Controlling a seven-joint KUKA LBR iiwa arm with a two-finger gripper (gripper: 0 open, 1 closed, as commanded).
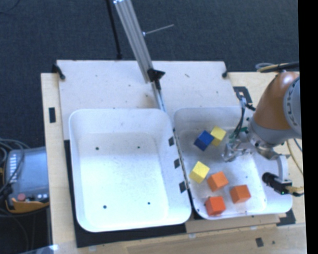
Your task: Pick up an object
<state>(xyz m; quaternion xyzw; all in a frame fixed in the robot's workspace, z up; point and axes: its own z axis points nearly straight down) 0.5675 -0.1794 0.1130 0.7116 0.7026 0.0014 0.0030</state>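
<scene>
End effector (231, 151) above right bin (255, 211); six blocks (217, 180) inside

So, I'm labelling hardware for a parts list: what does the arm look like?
The arm is grey with a rounded orange band above the wrist. Thin cables run down to a small metallic gripper, and a black fitting sticks out below.

A slanted aluminium rail (136, 38) crosses the bench's (53, 153) far edge. Off its left edge sit cables (1, 150) and a grey box (29, 172).
</scene>
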